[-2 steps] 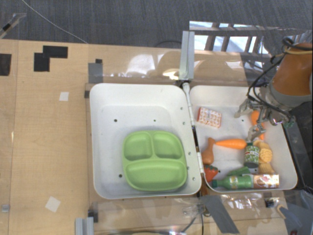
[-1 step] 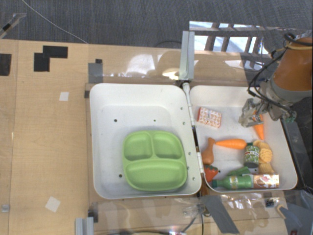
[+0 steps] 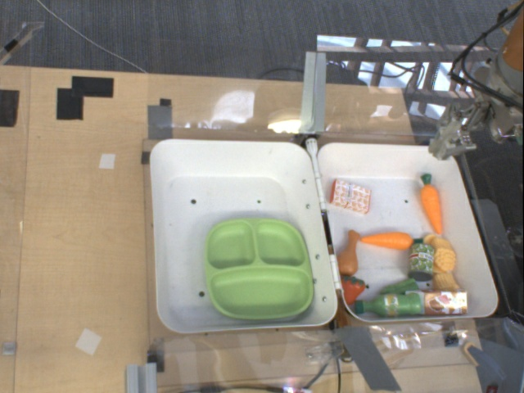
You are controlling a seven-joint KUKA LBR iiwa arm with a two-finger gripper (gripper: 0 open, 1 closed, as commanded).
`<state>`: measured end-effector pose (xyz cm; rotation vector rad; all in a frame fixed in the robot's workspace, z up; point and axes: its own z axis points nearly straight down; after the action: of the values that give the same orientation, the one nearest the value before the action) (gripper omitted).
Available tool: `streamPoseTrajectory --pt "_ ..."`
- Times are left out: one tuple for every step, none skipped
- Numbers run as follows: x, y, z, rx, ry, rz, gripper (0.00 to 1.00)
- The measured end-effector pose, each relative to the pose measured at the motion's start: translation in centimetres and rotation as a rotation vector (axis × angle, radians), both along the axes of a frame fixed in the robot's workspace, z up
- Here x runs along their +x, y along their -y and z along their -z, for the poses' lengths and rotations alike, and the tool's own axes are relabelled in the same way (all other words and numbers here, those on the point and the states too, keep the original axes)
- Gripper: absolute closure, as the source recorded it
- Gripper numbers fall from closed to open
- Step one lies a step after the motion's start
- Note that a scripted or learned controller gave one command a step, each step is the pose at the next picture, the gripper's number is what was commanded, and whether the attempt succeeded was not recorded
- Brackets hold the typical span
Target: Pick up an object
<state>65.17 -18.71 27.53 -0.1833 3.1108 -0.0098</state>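
The hand [image 3: 453, 137] hangs at the upper right corner of the right bin [image 3: 385, 158], just above its rim and outside the cluster of toys. Nothing lies between its fingers, but whether they stand parted or closed I cannot tell: the metal parts blur into the frame behind them.

Everything that could be picked sits below and to the left of the hand in this view. Nearest is the upright carrot [image 3: 431, 205], against the bin's right wall, its long axis running roughly top to bottom with the green tuft towards the hand. A second carrot [image 3: 386, 240] lies crosswise near the middle of the bin, well apart from the first. The small red-and-white packet [image 3: 350, 196] lies flat and alone further left (an easy target, I judge, since nothing crowds it).

The lower right corner is harder to read. A green can [image 3: 422, 258], some yellowish pieces [image 3: 444, 262] and a green bottle [image 3: 413, 303] lying on its side are packed touching one another, and a brown thing [image 3: 350, 255] and a red one [image 3: 354, 289] sit by the divider; what these last are I cannot make out. The arm is cut off at the picture's right edge.

The left bin [image 3: 176, 219] holds a green divided plate [image 3: 259, 268].
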Motion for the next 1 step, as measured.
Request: streamPoseTrajectory --pt "2.01 -5.18 -2.72 0.004 -0.01 -0.049 1.0"
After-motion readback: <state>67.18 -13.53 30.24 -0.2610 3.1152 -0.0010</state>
